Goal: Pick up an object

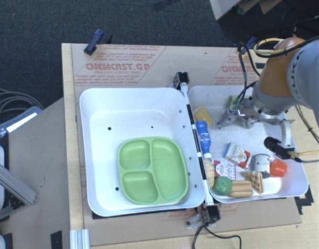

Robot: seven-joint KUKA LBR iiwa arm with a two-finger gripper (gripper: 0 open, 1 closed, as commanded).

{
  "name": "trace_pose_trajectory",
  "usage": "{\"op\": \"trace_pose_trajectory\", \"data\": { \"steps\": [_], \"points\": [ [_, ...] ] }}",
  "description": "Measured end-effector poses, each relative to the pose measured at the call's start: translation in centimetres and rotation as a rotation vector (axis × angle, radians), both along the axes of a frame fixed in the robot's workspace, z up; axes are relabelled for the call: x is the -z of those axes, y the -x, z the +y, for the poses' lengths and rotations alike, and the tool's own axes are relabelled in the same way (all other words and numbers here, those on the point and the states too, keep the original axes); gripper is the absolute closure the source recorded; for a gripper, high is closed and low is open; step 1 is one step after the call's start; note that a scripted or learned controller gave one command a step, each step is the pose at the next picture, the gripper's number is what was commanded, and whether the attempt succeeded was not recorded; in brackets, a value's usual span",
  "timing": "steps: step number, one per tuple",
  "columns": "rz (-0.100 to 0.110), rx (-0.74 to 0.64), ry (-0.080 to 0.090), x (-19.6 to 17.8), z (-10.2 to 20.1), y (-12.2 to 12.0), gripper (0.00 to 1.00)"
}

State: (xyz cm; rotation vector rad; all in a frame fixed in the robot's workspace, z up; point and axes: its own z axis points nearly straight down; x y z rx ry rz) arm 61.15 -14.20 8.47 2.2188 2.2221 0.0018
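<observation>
My gripper (234, 121) hangs over the back part of the right bin (300, 183), open, with its metal fingers (222, 122) spread and nothing between them. Just left of it lies a yellow piece (202, 114). A blue and white tube (203, 137) lies along the bin's left wall. Toward the front are a small white carton (235, 153), a red and white packet (222, 168), a green ball (223, 184), a tan bun (241, 190), a waffle-like piece (256, 180), a silver can (261, 162) and an orange-red object (278, 167).
The left bin (97, 108) holds a green divided plate (151, 169). A raised divider (193, 134) separates the two bins. A blue clip (93, 42) lies on the bench's back left corner. The arm enters from the right above the right bin.
</observation>
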Motion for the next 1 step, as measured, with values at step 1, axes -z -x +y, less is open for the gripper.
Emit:
{"op": "trace_pose_trajectory", "data": {
  "steps": [1],
  "points": [
    [0.005, 0.001, -0.001, -0.02, -1.86, -5.47, 0.00]
  ]
}}
